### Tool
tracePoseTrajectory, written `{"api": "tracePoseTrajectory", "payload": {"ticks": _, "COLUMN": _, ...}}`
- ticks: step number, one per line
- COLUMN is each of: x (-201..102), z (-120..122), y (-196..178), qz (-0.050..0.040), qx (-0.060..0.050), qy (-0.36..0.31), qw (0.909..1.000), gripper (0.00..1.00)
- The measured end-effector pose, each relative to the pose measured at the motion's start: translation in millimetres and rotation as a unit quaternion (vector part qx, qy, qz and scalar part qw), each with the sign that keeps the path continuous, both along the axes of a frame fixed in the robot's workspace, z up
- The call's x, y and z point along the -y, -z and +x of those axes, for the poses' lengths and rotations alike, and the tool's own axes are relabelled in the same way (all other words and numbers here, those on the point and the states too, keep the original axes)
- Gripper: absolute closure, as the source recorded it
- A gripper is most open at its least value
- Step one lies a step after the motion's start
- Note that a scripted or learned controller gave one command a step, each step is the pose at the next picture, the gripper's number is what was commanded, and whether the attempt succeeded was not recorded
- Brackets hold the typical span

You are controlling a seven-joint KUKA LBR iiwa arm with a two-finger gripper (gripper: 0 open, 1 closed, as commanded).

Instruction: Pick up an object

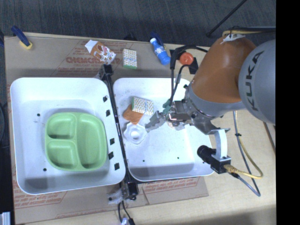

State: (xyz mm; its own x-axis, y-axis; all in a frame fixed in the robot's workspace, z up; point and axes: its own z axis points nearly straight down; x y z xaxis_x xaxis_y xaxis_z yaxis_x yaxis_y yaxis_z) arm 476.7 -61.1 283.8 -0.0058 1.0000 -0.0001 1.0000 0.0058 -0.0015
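In the right bin [159, 168] a green-and-white patterned box [142, 105] lies on top of an orange piece [131, 115]. A small clear round cup [135, 135] sits just below them. My gripper [158, 116] hovers low over the bin's middle, just right of the box and the cup, pointing left. It is open, with nothing between its fingers. The grey arm with its orange band [220, 74] covers the bin's right side.
The left bin [28, 93] holds a light green divided plate [76, 141]. Behind the bins on the cardboard lie a snack packet [100, 52], a small green box [130, 58], a blue bottle [161, 51] and a red ball [186, 58]. Cables trail at the right.
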Motion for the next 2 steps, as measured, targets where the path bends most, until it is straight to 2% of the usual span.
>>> {"api": "tracePoseTrajectory", "payload": {"ticks": 2, "x": 0.0, "z": 0.0, "y": 0.0, "qz": 0.0000, "qx": 0.000, "qy": 0.000, "qw": 1.0000, "gripper": 0.00}}
